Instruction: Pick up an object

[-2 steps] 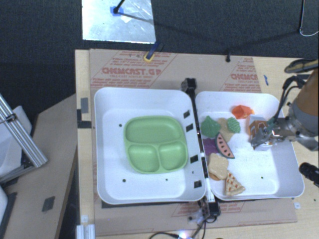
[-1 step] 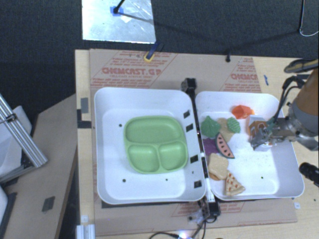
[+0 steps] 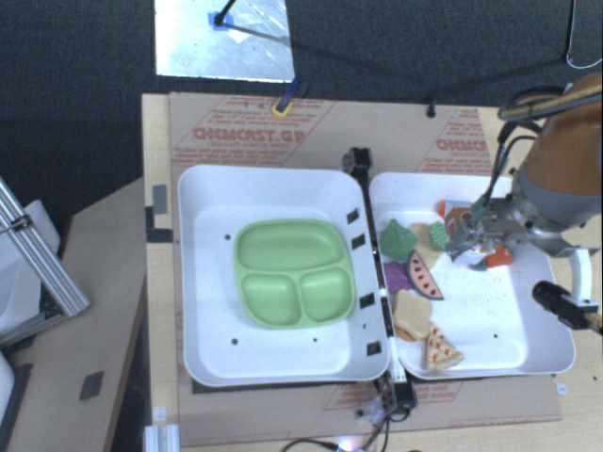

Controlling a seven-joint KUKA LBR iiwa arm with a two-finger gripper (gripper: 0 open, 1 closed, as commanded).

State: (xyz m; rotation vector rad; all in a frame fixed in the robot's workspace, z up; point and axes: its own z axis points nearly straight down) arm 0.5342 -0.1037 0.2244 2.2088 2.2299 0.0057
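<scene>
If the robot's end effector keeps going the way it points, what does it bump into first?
Probably the small red-orange toy right under the end effector in the right bin. It points down there, though height is hard to judge from above.

Even, fairly bright overhead light whitens the two bins point(image 3: 283, 182) left of the claw point(image 3: 468, 243), glare flares on the foil sheet point(image 3: 224, 26) far up-left, shadows stay soft, and the claw itself looks slightly blurred.
</scene>
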